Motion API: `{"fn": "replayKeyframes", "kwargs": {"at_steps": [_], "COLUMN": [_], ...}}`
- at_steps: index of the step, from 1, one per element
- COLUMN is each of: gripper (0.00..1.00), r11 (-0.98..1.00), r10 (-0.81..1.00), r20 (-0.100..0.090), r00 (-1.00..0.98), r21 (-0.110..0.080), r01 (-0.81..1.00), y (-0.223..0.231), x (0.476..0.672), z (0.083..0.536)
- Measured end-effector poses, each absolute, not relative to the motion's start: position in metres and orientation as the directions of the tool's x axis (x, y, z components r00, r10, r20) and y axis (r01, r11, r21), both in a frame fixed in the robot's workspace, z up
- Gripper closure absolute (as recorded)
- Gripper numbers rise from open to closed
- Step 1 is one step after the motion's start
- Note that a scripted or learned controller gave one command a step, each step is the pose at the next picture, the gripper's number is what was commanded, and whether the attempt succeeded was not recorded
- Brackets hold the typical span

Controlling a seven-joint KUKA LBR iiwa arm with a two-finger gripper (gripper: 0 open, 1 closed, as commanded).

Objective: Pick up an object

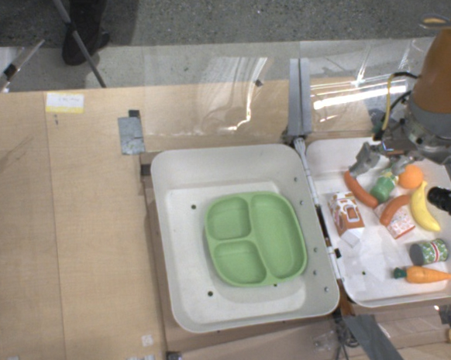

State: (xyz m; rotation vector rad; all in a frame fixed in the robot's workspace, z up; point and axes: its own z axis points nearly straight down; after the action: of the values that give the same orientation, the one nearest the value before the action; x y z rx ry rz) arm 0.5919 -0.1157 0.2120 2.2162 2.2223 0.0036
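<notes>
At the near edge of the right bin lies a toy carrot, and just beyond it a small dark can with a green label on its side. Farther in sit a banana, a small red-and-white carton with a reddish sausage touching it, and, to the left, a larger snack box. Beyond these are an orange, a green vegetable piece and a second sausage. The left bin holds a green divided plate.

At the far right the arm leans over the right bin, its gripper low above the far cluster, near the second sausage and the green piece. The fingers look slightly apart with nothing between them, though they are small and hard to read.

This reads as the approach step, with nothing yet lifted. Next, the gripper needs to settle on one item, drop straight over it and close without nudging its close neighbours.
</notes>
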Motion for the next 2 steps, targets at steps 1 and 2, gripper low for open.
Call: {"fn": "replayKeyframes", "kwargs": {"at_steps": [1,2], "gripper": [0.00,0.00], "r11": [0.029,-0.131], "r10": [1.000,0.991], "r20": [-0.003,0.000], "r00": [-0.029,0.131], "r21": [0.008,-0.019], "r01": [1.000,0.991], "y": [-0.166,-0.119], "x": [0.603,0.648], "z": [0.103,0.086]}}
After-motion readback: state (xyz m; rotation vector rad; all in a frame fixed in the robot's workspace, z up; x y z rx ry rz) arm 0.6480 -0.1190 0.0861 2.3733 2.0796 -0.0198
